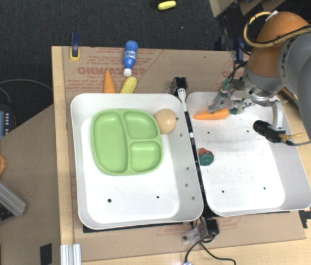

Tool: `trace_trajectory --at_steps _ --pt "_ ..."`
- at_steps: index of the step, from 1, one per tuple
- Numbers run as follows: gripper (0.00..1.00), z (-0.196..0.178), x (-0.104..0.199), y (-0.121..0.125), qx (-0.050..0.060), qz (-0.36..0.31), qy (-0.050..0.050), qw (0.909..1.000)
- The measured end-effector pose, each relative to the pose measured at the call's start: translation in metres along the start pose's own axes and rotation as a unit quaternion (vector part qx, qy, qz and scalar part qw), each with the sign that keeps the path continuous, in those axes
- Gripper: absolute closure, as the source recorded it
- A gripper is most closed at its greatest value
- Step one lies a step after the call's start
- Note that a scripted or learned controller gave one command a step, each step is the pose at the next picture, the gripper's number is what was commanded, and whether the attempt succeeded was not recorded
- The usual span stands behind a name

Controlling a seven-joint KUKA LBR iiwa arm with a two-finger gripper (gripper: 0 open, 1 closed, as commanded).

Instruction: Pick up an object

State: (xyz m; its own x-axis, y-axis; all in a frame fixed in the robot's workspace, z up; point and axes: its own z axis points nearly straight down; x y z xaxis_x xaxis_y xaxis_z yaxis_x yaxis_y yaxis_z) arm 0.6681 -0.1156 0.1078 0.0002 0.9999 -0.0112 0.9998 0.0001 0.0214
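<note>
An orange toy carrot [209, 115] lies near the back left corner of the right bin [255, 192]. My gripper [228, 105] hangs just over the carrot's right end, touching or almost touching it. A small teal and red object [205, 157] rests by the right bin's left wall. In the left bin [128, 203] sits a green divided plate [127, 141], with a beige ball [166, 120] at the plate's back right corner.
On the cardboard behind the left bin lie a blue and white bottle [129, 57], a yellow corn cob [128, 84] and another orange carrot [108, 82]. A yellow object [167, 5] lies on the dark floor beyond the bench. My arm [304, 54] covers the back right.
</note>
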Motion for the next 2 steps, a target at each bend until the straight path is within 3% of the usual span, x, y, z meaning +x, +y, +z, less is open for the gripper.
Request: trace_trajectory --at_steps 1,2 --pt "1.0 -0.0849 0.0638 -0.0819 0.013 0.002 0.004 0.9999" --pt "0.0 -0.0793 0.0666 -0.0783 0.012 0.0 0.006 0.9999"
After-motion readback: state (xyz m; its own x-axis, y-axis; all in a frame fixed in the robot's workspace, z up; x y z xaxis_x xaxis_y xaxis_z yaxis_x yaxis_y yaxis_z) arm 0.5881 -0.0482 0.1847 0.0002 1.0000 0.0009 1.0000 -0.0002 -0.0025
